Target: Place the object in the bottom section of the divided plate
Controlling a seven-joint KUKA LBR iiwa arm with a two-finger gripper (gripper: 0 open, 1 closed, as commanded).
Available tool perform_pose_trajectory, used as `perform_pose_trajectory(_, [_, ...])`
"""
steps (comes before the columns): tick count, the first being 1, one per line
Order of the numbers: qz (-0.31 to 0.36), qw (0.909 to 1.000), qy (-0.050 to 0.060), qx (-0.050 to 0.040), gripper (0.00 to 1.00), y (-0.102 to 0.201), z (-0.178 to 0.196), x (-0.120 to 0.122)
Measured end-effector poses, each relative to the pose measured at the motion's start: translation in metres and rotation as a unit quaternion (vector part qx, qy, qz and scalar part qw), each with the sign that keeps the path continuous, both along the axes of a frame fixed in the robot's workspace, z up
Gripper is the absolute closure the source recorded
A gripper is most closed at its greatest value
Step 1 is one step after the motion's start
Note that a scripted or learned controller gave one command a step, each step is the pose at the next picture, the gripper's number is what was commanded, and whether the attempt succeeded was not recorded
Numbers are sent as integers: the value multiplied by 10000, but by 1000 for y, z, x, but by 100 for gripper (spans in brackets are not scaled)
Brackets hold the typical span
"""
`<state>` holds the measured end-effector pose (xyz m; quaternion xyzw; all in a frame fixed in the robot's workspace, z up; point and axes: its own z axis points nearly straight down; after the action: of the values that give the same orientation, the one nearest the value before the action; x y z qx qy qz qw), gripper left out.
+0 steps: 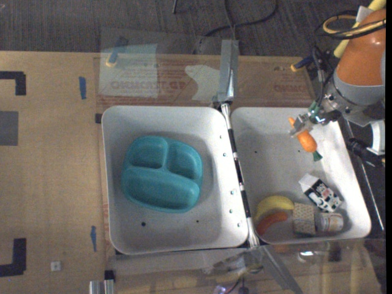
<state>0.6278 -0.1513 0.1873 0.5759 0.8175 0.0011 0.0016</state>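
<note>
Carrot (307, 142): small, orange w/ green tip, tilted, at jaws (304, 126).

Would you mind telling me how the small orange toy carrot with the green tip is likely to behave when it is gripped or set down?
The small orange toy carrot looks smooth and tapered, so it may slip along the fingers. Its rounded body would probably roll once released in the teal divided plate. It seems small and light, likely rigid plastic, so hardly fragile.
</note>
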Motion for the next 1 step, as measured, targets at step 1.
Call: perform_pose_trajectory(1, [2112, 9774, 8, -5, 100, 41, 21, -41])
